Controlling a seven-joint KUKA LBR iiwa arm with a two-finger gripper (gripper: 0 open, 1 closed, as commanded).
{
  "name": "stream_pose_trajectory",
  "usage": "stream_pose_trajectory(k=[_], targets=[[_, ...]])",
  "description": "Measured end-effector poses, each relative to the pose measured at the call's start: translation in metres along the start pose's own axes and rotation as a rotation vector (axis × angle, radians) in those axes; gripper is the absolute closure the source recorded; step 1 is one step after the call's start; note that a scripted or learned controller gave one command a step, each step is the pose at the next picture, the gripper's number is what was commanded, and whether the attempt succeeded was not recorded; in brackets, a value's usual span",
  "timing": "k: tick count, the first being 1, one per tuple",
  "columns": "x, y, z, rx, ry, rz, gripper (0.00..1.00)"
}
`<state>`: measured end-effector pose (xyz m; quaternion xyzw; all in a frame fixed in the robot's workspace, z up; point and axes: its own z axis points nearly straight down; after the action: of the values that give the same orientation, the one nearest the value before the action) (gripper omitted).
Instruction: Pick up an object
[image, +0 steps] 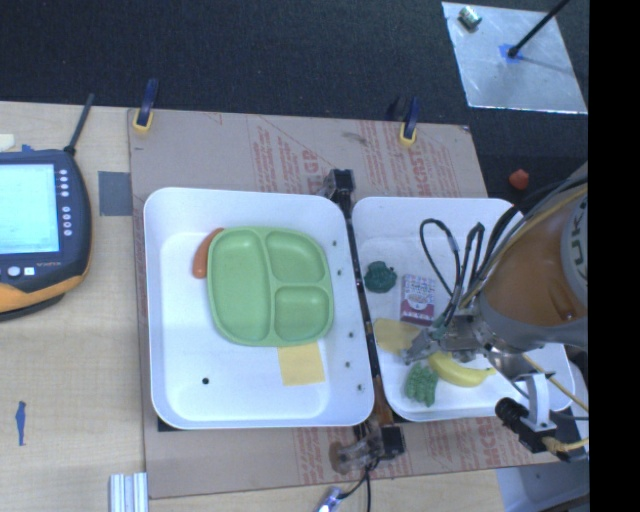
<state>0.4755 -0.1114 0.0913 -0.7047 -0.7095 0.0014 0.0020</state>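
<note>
Arm comes in from the right over the right bin (500, 210), gripper (432, 345) low among the items near that bin's front. Can't tell the pincer state, too cluttered w/ cables and blur, and can't confirm anything grasped. Candidate objs all relative to the right bin: banana (460, 373) at the front, just beside the gripper, partly under the wrist; green broccoli-like piece (421, 385) at the front-left corner area, just below the gripper; yellow flat piece (392, 335) left of the gripper, near the bin's left wall; small red/white packet (418, 297) mid-bin; dark green lump (380, 277) toward the back-left. Left bin (170, 300) holds a green tray (270, 285), an orange thing (201, 255) tucked at its left edge, a yellow square (302, 364) in front of it. Progress, my read: approach about done, gripper down at the pile; grasp and lift not yet shown, all objs look resting on the bin floor. Likely target is banana or broccoli, unsure which.
</note>
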Motion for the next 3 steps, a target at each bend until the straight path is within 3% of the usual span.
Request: stream_pose_trajectory(k=[1, 2, 3], targets=[[-0.001, 0.000, -0.010, 0.002, -0.001, -0.004, 1.00], [-0.064, 0.000, -0.094, -0.003, -0.001, 0.004, 1.00], [-0.018, 0.090, -0.124, -0.003, 0.000, 0.003, 1.00]])
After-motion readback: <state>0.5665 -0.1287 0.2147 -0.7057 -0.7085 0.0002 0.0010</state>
